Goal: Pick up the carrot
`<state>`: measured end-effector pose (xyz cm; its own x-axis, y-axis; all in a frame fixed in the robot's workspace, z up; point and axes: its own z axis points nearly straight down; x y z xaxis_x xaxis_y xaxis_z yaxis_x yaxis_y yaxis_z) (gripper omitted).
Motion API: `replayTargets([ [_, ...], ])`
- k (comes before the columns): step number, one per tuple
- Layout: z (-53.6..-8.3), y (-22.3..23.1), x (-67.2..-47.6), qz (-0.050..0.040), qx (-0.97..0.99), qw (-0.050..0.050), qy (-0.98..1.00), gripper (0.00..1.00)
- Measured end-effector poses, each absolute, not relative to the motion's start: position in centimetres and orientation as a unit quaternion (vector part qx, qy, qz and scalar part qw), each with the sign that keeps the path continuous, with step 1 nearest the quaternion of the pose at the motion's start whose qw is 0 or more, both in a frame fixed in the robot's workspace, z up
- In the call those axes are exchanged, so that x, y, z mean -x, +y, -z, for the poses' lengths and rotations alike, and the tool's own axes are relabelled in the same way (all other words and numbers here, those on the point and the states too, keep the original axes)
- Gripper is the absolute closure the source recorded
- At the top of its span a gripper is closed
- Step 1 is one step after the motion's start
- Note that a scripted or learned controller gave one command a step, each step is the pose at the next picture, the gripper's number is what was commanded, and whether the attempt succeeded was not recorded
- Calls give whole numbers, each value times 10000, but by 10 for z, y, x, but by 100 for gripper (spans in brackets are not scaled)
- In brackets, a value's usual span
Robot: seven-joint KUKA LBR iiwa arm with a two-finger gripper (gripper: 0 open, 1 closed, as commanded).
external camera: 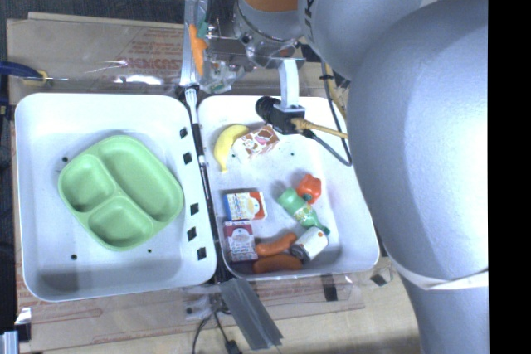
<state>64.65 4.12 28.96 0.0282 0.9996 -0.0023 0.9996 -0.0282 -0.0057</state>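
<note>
Green divided plate [121, 191] left bin; banana [227, 144] right bin.

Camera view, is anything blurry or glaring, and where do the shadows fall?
Camera view: the arm looms large and soft at right, out of focus; the hand near the top looks smeared; glare on clear plastic wrap above the left bin; a soft shadow under the green plate.

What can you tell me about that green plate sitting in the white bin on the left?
The green plate is pale green, looks like smooth plastic, and has rounded corners. Raised ridges split it into three compartments: one long one and two smaller ones. It lies flat, turned at an angle, near the middle of the left bin, resting on the bin's white floor. Nothing lies in its compartments, and nothing else touches it.
</note>
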Motion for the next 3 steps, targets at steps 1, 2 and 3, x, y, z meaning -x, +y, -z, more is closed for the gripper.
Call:
replayTargets([
  [1, -331, 39, -635, -26, 6804, 8, -7328, 100],
  [2, -309, 1, -657, -26, 6990, 6, -7151, 100],
  [3, -198, 18, -612, -48, 7122, 32, -7020, 100],
])
